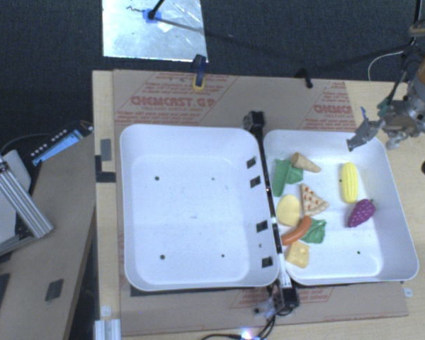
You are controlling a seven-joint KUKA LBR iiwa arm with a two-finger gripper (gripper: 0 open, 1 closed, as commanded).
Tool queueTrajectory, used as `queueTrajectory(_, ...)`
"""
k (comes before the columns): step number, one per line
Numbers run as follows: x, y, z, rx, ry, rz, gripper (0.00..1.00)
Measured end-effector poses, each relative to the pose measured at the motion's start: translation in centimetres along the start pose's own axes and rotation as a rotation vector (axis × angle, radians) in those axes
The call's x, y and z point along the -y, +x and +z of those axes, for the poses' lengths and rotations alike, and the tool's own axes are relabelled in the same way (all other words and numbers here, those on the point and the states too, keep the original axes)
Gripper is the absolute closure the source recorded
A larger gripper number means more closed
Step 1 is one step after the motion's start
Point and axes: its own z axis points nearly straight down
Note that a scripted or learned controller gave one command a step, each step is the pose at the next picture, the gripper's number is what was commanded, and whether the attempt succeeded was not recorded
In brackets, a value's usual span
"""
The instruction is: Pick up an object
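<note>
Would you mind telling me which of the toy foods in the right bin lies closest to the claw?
The yellow corn cob, lying below the claw; the purple grapes lie farther down.

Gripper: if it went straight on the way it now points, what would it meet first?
The gripper points down-left over the right bin; likely bare bin floor first, short of the corn. Depth is unclear.
</note>
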Motion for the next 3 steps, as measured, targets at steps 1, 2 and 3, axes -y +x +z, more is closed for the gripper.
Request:
queueTrajectory(1, 2.4, 6.3, 16.7, -0.006, 0.014, -0.005, 0.0)
queueTrajectory(2, 1.9, 5.9, 14.7, 0.0, -0.003, -0.002, 1.0)
queueTrajectory(3, 1.6, 5.5, 13.1, 0.0, -0.002, 0.0, 1.0)
